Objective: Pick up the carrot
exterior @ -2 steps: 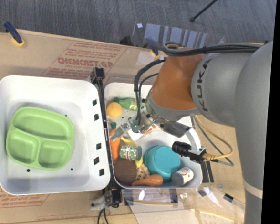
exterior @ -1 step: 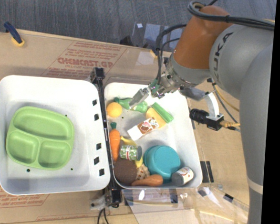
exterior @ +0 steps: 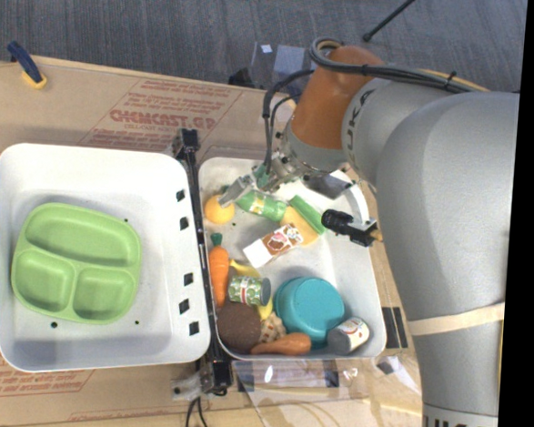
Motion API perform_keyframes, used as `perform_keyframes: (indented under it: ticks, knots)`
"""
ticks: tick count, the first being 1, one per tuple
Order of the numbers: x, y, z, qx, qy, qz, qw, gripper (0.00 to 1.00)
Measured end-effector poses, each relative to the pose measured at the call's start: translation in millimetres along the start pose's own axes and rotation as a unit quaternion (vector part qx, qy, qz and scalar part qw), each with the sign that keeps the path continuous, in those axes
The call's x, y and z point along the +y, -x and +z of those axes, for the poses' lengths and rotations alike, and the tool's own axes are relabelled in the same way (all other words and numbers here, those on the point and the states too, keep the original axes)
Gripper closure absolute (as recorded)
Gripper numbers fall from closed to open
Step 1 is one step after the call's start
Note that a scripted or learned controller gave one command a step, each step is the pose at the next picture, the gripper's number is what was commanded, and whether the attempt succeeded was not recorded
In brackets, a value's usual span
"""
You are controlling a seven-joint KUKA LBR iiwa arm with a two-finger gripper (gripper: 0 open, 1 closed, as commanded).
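Camera view. 2 white bins sit side by side on a cardboard-covered bench. The left bin [exterior: 32, 182] holds a green tray [exterior: 77, 263] with 3 compartments, lying toward the bin's left half. The right bin [exterior: 371, 288] is crowded with items.

The arm [exterior: 433, 192], grey with an orange band, enters from the right and bends down over the far end of the right bin. Its gripper [exterior: 251, 187] is low over that far end, just above a green bottle [exterior: 261, 205] and beside a yellow fruit [exterior: 218, 210] at the bin's left wall. Whether the gripper is wide or narrow cannot be told from this angle, and nothing is seen held in it.

The carrot [exterior: 218, 273] lies along the left wall of the right bin, near its middle, lengthwise with the wall, and well apart from the gripper. Just to its right is a small can [exterior: 248, 290] with a green label. A brown round item [exterior: 238, 326] lies below the carrot, near the bin's near corner. A teal bowl [exterior: 309, 307] sits right of the can. A 2nd orange, carrot-like piece [exterior: 282, 345] lies along the near wall, touching the brown item. A white packet [exterior: 279, 241] lies between the bottle and the bowl.
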State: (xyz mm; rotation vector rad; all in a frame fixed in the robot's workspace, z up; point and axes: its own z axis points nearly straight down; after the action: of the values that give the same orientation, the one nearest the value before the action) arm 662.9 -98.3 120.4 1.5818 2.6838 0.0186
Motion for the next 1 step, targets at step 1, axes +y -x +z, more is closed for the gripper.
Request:
perform_keyframes:
  ticks: [1]
  knots:
    - [37.2, -70.3, -77.4, 0.006, -0.010, 0.057, 0.9983, 0.00]
